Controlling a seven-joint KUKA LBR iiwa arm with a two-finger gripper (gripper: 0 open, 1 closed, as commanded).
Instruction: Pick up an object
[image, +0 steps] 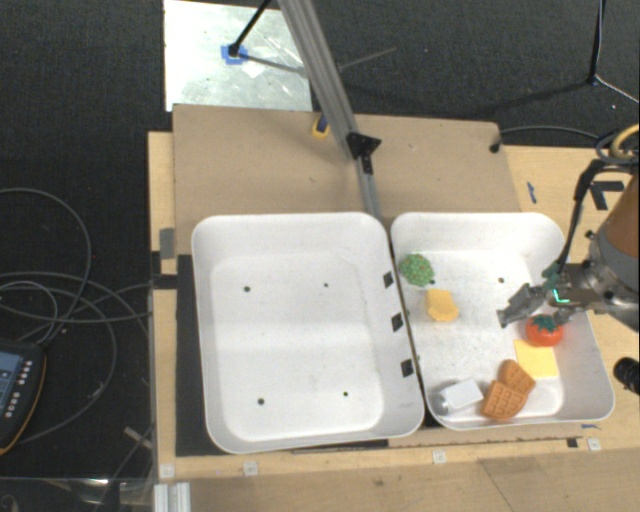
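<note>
Wooden bench (250, 160) under everything, tan board laid across the back, dark floor with cables around. On top, two shallow white bins side by side: left bin (230, 300) with four small dark holes in the floor and black clips along the shared edge; right bin (470, 240) carrying all the small things. Grey pole (330, 85) slanting down from the top to the gap between the bins. Arm (618, 255) reaching in from the right, orange band visible near the frame edge, cables looping above. Gripper (532, 305) low over the right half of the right bin, dark fingers pointing left, a green light glowing on the body; jaws apparently spread and grasping nothing, the tips hanging over bare bin floor. Just beside and below the fingers, a red tomato-like toy (545, 329) with a green top, partly tucked under the gripper body, not between the fingers. Touching it from below, a flat yellow block (538, 360). Lower left of that, an orange waffle-shaped piece (507, 392) near the front wall, with a small white-grey block (460, 394) just beside it. Toward the left wall of the right bin, a green broccoli-like toy (417, 268), and near it, slightly lower, a small yellow chunk (442, 306).
</note>
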